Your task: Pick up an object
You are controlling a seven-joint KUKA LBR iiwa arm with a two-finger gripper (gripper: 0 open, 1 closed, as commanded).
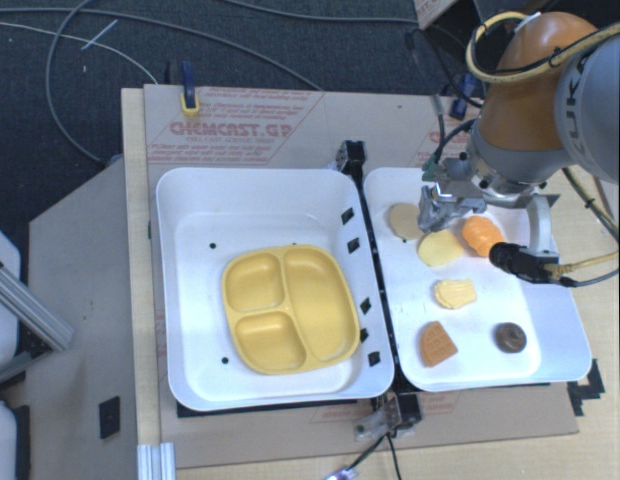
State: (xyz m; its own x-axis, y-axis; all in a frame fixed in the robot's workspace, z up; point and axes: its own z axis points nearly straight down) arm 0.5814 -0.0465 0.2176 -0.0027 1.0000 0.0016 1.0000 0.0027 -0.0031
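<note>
Dark carpet, cables round bench; cardboard sheet (240, 123) under two white bins. Left bin (180, 268) carries yellow divided tray (288, 308), parked out of my way. Right bin (560, 348) holds pickings, spread apart so each can be taken singly: pale yellow piece (441, 249) at 10 o'clock, orange ball (481, 235) just beside it, ridged yellow piece (455, 293) centre, orange wedge (438, 343) at 7, brown disc (509, 338) at 5. My gripper (437, 208) hangs low over pale yellow piece; likely my target. Wide or narrow, cannot tell: wrist blocks view.
</note>
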